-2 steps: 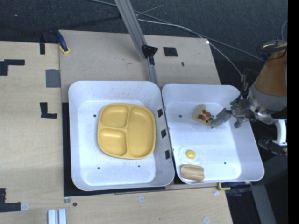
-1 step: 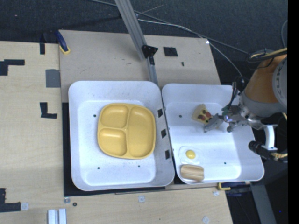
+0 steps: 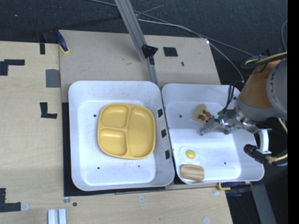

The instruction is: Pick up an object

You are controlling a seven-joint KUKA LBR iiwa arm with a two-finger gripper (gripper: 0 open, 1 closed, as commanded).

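In the right bin (image 3: 233, 97) lie three food toys. A pizza slice (image 3: 201, 113) sits near the middle back, a fried egg (image 3: 190, 155) toward the front left, and a tan bread roll (image 3: 192, 172) at the front left corner. My gripper (image 3: 206, 130) reaches in from the right and is low over the bin floor, just in front of the pizza slice and a little to its right. Nothing shows in its grasp.
The left bin (image 3: 79, 125) holds a yellow divided plate (image 3: 126, 130). A grey metal bar (image 3: 133, 24) slants down from the top to the seam between the bins. Cables (image 3: 224, 55) run across the dark floor behind the bench.
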